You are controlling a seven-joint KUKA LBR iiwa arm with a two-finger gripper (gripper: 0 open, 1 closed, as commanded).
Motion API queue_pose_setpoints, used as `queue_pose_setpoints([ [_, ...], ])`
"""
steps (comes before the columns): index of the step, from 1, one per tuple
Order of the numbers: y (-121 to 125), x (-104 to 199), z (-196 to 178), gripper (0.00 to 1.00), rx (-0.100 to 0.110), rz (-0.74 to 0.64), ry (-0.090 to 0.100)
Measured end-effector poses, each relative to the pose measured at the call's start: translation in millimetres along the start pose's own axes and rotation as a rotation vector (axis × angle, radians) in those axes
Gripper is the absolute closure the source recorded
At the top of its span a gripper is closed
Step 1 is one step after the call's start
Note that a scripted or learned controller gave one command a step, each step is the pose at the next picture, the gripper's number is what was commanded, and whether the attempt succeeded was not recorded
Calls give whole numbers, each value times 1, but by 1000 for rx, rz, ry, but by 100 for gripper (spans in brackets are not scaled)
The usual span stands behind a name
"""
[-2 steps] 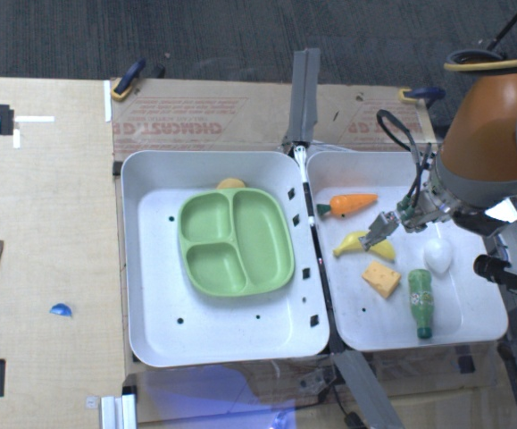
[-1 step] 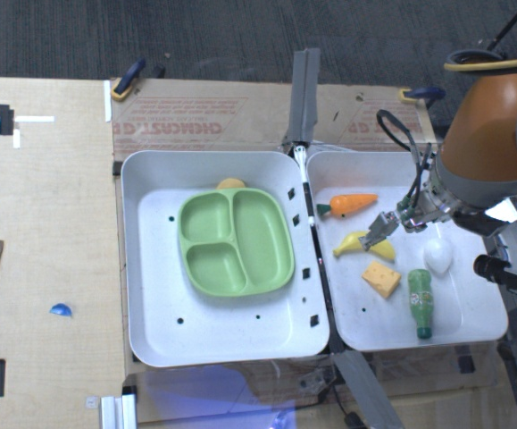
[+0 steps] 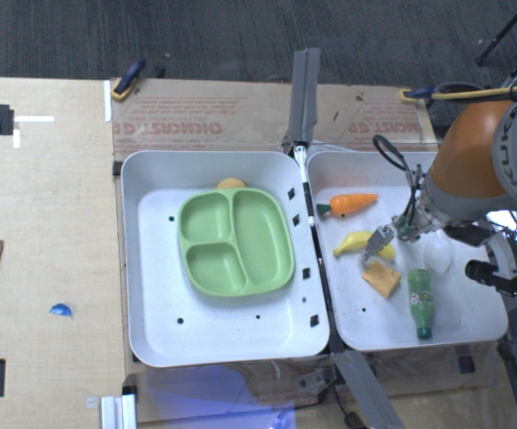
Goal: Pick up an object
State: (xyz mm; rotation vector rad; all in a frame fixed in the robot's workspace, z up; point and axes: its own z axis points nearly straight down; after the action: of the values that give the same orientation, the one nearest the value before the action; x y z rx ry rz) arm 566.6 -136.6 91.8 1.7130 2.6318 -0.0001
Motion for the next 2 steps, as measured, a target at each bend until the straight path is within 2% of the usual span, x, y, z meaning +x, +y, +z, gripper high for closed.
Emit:
queue_pose_setpoints([
  [1, -20, 19, -51, 0, 1, -8, 1],
  [2, 3, -20, 0, 0, 0, 42, 0],
])
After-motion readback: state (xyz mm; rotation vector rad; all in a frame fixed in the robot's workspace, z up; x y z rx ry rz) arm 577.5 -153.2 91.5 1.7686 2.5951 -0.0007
